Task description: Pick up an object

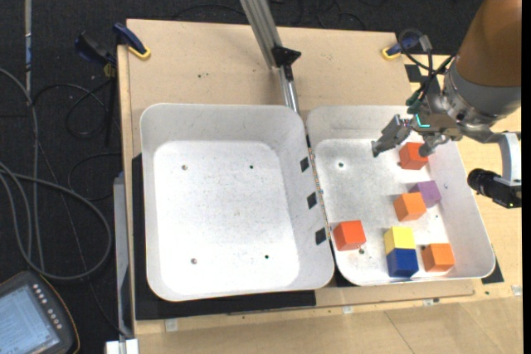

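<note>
Orange-red block (412, 155) sits in right white bin (357, 178), upper right part, between spread fingers of two-finger gripper (404, 143); fingers straddle it, not closed, block resting on bin floor. Below it: purple block (429, 192) touching orange cube (409, 206). Near front wall: orange cube (349, 234), yellow block (399, 239) against blue block (402, 261), orange block (438, 257). Left white bin (166, 145) alongside.

Two white bins (224, 116), four orange blocks (349, 234), one purple block (429, 192), one yellow block (399, 239), one blue block (402, 262).
</note>
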You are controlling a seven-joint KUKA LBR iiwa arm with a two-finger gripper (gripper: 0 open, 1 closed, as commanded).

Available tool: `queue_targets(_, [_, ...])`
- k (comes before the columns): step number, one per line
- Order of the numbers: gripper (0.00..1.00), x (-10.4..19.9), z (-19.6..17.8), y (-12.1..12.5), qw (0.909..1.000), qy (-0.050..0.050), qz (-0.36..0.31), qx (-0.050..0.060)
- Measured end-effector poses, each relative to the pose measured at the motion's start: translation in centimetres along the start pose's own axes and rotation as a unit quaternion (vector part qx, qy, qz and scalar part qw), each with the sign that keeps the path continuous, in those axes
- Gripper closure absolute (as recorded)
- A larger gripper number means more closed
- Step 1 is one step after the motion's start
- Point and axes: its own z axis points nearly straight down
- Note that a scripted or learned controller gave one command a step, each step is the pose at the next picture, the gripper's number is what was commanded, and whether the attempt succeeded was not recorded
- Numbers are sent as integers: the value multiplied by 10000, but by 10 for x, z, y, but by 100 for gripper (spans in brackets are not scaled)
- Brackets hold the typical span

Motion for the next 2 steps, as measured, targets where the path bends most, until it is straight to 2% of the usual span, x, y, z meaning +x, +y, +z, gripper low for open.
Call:
queue_targets(1, [0, 10, 56, 1, 10000, 4, 5, 31])
queue_targets(2, [0, 4, 116, 6, 10000, 2, 9, 32])
